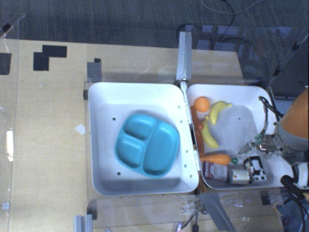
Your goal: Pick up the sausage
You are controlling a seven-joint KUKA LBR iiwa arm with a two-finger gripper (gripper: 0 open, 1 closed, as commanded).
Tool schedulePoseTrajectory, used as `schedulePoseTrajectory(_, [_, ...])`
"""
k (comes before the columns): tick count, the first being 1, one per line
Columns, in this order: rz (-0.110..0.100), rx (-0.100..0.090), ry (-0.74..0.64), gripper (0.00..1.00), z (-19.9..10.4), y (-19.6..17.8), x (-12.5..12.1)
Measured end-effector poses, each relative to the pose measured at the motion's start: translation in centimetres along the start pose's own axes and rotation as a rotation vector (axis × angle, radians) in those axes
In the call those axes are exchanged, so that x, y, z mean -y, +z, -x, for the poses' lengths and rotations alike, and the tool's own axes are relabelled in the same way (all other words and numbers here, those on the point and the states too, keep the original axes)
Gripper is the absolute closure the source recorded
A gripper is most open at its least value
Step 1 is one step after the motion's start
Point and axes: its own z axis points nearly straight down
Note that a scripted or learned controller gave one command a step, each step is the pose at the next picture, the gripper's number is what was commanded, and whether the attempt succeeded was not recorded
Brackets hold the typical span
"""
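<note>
Sausage (193,127) runs near-to-far — flat against right bin (251,92) wall.

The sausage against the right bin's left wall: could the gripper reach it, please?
Probably, though tightly for the gripper: nothing covers the sausage, but the bin wall and banana flank it.

White left bin (104,129): blue plate (147,144). White right bin (241,98): orange ball (202,104), yellow banana (211,129), orange carrot (215,158), reddish-brown sausage (193,124), dark-red can (219,172) with silver end. Pale wooden tabletop (48,129) with black patches (48,56).
</note>
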Motion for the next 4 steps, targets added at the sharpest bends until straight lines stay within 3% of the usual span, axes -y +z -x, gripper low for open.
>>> schedulePoseTrajectory(1, [0.013, 0.0, -0.004, 1.0, -0.2, -1.3, -0.5])
schedulePoseTrajectory(2, [-0.004, 0.001, 0.013, 1.0, -0.3, -12.9, -3.7])
schedulePoseTrajectory(3, [-0.007, -0.002, -0.423, 1.0, -2.8, -6.2, -3.4])
schedulePoseTrajectory(4, [-0.004, -0.002, -0.793, 1.0, -4.5, -6.8, -1.0])
